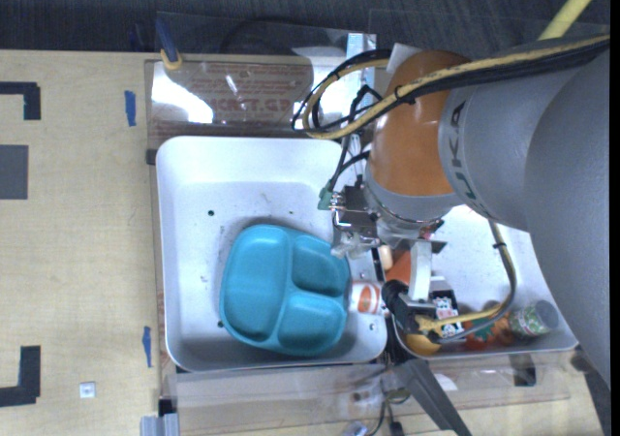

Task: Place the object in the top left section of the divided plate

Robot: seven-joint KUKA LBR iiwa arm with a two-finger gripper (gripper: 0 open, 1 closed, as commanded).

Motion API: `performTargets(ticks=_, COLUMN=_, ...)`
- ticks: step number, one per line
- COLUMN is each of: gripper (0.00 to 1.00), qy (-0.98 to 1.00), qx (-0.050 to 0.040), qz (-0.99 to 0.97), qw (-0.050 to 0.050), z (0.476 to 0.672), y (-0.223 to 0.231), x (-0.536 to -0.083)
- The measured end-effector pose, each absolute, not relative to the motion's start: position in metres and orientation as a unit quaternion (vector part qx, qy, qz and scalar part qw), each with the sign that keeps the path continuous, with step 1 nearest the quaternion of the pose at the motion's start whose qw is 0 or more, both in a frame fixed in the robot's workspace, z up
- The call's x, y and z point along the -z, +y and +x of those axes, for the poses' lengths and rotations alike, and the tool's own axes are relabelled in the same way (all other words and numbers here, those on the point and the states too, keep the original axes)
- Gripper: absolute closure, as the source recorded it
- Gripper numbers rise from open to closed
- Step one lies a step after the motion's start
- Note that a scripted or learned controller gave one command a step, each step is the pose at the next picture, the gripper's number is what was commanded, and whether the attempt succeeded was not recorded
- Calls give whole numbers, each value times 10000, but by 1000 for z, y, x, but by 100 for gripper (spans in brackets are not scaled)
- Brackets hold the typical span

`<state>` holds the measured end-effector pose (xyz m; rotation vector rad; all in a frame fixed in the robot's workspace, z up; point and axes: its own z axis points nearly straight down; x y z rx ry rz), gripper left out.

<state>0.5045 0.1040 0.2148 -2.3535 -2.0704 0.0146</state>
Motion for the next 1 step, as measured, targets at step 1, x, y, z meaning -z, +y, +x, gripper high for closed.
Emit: performTargets(ticks=1, gripper=100, qy=-6612, qx=-63, qz=-7501, qw=35, z=505, y=104, x=-224)
